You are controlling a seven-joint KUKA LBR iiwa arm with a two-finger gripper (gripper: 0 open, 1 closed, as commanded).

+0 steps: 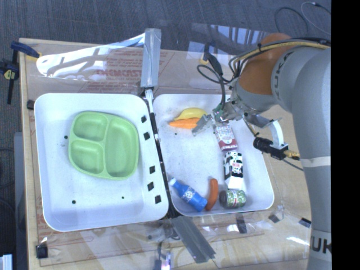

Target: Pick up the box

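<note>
Blue bottle point(187, 194), sausage point(213, 191), can point(233, 197) crowd right bin's point(185, 167) front edge. Gripper point(216, 117) low beside red box point(224, 138), lining up grasp; finger state: cannot tell.

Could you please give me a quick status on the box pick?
Gripper low beside orange carrot. Red-and-white box flat in right bin, ungrasped. Cow-print carton touches box's near end.

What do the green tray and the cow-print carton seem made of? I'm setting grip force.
Green tray: likely moulded plastic, matte to satin, one even colour with soft rounded compartment edges. Cow-print carton: probably coated paperboard, given printed flat faces and squared edges; a hard plastic toy replica can't be excluded.
</note>
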